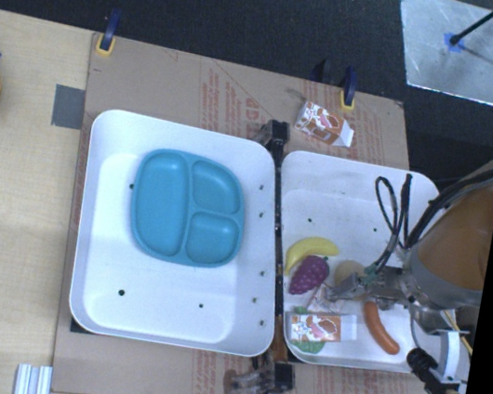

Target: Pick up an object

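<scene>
Camera view: the grey arm with its orange band reaches in from the right and hangs low over the right-hand shallow white bin [343, 185]. Its two-finger gripper [350, 289] sits among the toy food there; whether it is spread or closed, I cannot tell, since the metal parts blur together. Just left of it lie a yellow plastic banana [311, 248] and, touching the banana's lower side, a purple plastic bunch of grapes [309, 274]. Below the gripper rest a small printed carton [318, 328] lying flat and an orange-red toy sausage [382, 329]. The left-hand white bin [161, 308] bears a blue divided plastic plate [190, 208]. The grapes look light, stiff and bumpy, so likely the easiest catch, taken across the narrow middle; the banana seems smooth and might slip
</scene>
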Robot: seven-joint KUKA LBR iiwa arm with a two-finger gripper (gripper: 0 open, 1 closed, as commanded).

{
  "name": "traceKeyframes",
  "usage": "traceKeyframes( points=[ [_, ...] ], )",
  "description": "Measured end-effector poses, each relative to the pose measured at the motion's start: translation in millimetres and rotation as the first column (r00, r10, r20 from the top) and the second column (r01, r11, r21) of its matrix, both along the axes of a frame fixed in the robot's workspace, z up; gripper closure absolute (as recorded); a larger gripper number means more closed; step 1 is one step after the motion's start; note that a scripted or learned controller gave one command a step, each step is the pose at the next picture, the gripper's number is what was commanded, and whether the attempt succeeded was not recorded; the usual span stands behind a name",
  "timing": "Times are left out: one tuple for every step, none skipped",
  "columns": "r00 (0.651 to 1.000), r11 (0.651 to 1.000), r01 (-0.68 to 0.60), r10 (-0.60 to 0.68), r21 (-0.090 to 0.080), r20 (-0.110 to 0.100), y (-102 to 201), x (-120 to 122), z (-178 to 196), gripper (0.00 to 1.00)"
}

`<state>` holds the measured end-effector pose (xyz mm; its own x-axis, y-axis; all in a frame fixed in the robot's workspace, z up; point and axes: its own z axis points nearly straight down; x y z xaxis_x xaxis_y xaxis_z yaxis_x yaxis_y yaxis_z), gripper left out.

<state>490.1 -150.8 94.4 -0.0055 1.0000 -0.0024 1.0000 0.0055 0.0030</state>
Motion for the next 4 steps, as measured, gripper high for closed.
traceKeyframes(
  points=[
    [1.000, 1.000, -0.005, 0.005, 0.003, -0.001, 1, 1, 11, 1.00],
    [1.000, 1.000, 0.002, -0.002, 0.001, -0.003, -38, 63, 133, 1.00],
    [1.000, 1.000, 0.002, -0.002, 0.002, -0.005, -38, 62, 133, 0.00],
    [1.000, 1.000, 0.001, -0.001, 0.002, -0.007, -60, 153, 76, 0.00]
  ],
)
